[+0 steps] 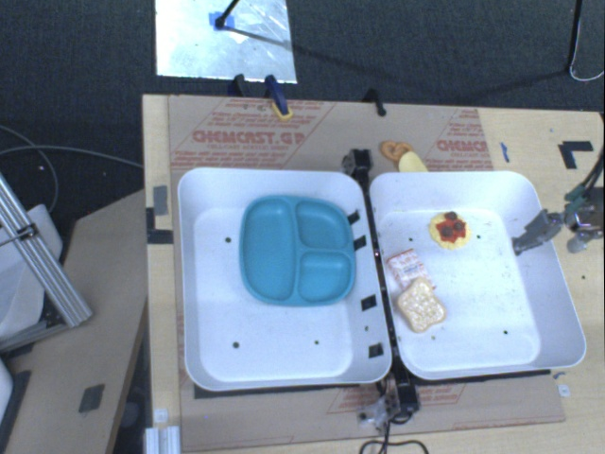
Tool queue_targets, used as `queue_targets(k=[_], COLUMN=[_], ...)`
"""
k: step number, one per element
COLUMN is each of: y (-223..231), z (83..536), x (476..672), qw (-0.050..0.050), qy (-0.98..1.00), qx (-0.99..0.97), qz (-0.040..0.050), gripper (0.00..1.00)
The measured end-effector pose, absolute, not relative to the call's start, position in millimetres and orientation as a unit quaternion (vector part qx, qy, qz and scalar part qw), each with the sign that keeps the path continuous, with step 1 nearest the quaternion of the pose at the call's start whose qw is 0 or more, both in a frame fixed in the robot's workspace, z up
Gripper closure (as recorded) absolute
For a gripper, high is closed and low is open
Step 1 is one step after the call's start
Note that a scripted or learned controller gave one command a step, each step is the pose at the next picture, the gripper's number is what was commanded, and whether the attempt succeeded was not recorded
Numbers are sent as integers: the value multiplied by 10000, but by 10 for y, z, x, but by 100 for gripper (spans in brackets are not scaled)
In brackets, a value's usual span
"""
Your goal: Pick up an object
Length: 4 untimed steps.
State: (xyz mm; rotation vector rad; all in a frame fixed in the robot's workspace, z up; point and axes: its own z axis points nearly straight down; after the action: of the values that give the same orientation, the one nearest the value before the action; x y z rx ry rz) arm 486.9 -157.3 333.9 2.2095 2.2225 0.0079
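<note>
Toast [421,305] lies plain; gripper [553,225] is cut off at right edge.

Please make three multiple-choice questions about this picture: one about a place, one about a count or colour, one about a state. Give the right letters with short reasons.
1. Where is the blue divided plate?
A. left bin
B. right bin
C. on the floor

2. How many items lie in the right bin?
A. one
B. three
C. six

3. How does the plate lie?
A. flat, open side up
B. upside down
C. on its edge

Answers:
1 A, it rests in the left bin.
2 B: small pizza, packet, toast slice.
3 A, its compartments face up.
</note>
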Motion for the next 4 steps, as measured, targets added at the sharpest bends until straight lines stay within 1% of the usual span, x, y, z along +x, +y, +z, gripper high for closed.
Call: queue_targets(k=[1,2,3,4], y=[-727,323,1021,969], z=[2229,1816,3139,3179], x=[5255,5282,4875,4882], qw=[-26,-28,23,19], qy=[7114,7123,7114,7097], qx=[7027,7019,7027,7045], qz=[0,6,81,30], gripper=[0,0,0,100])
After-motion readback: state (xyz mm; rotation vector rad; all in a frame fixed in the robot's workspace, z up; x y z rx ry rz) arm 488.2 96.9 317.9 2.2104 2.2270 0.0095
